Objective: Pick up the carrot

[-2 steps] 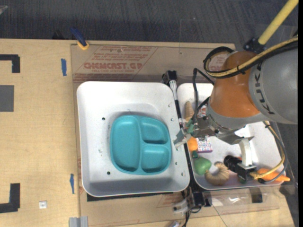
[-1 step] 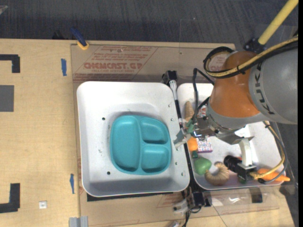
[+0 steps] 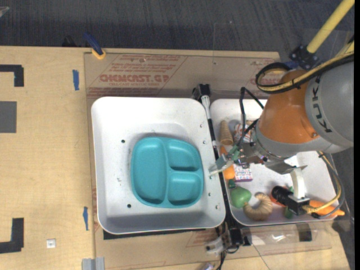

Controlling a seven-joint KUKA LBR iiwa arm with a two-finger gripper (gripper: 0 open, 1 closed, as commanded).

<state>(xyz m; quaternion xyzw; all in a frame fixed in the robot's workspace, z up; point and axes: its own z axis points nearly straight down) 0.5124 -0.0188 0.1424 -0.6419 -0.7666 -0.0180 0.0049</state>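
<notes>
Gripper (image 3: pixel 225 163) hanging over right bin (image 3: pixel 332 176) left edge, finger state undeterminable; carrot (image 3: pixel 229 172) lying beneath, green fruit (image 3: pixel 241 196) crowding below.

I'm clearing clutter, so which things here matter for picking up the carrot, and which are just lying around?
For the job: carrot, end effector, right bin.
Lying about: teal divided plate, left bin, green toy, purple-and-white box.
</notes>
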